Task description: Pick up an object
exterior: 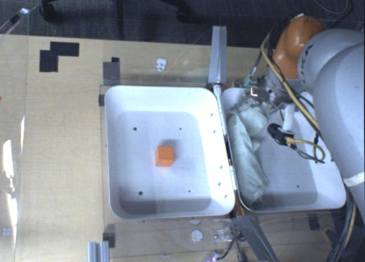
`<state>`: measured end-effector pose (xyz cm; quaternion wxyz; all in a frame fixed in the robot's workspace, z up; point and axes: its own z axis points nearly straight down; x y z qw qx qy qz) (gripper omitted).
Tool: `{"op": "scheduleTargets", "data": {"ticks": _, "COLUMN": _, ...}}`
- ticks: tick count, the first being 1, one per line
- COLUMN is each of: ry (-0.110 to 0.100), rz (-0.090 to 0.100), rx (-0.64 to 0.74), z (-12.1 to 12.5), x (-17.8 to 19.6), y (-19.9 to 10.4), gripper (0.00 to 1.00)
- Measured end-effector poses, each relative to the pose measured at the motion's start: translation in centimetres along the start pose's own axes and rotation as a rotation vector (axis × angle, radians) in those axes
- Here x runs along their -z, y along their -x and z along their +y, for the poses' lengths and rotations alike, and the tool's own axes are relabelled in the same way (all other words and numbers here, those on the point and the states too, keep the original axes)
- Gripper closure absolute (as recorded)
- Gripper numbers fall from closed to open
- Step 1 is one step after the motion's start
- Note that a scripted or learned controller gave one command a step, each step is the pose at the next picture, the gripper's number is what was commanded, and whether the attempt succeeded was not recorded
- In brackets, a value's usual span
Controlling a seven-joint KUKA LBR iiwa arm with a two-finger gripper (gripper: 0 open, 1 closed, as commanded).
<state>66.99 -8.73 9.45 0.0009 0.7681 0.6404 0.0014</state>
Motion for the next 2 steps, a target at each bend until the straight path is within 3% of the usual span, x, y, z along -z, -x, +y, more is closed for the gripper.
{"op": "scheduleTargets", "data": {"ticks": 1, "ry": 0.0, "rz": 0.0, "rx": 0.005, "z": 0.1, "x": 0.8, "y": -0.2, "gripper": 1.0}}
{"op": "scheduleTargets", "data": {"ticks": 2, "ry": -0.003, "rz": -0.001, "rx": 0.004, "z": -0.7, "x": 10.7, "y": -4.3, "gripper": 1.0}}
